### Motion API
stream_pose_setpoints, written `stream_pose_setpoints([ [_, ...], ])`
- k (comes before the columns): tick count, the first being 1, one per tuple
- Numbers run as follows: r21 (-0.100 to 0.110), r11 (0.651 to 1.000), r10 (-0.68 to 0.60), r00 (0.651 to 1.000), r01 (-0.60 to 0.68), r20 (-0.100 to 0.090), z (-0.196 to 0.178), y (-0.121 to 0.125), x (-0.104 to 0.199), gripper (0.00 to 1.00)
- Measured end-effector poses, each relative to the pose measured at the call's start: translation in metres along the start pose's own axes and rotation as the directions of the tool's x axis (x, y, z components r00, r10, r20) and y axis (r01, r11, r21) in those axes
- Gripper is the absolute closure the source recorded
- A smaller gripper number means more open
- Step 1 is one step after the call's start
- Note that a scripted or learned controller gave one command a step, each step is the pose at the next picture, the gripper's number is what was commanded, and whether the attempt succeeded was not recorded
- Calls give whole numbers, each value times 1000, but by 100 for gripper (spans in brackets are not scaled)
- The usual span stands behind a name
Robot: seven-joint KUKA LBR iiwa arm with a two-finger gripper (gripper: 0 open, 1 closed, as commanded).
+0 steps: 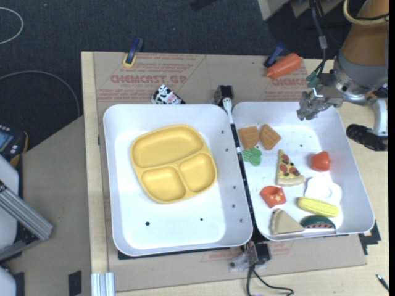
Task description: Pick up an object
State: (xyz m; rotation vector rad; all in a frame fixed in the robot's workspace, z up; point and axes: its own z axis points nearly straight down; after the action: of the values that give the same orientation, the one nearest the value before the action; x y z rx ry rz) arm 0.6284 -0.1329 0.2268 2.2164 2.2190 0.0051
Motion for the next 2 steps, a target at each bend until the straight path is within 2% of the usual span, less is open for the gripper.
stream_pose_setpoints([
  [1, 11, 1000, 1, 1000, -1, -3, 10, -42, 25, 100],
  [2, 10, 1000, 0, 1000, 0, -4, -6, -92, 51, 100],
])
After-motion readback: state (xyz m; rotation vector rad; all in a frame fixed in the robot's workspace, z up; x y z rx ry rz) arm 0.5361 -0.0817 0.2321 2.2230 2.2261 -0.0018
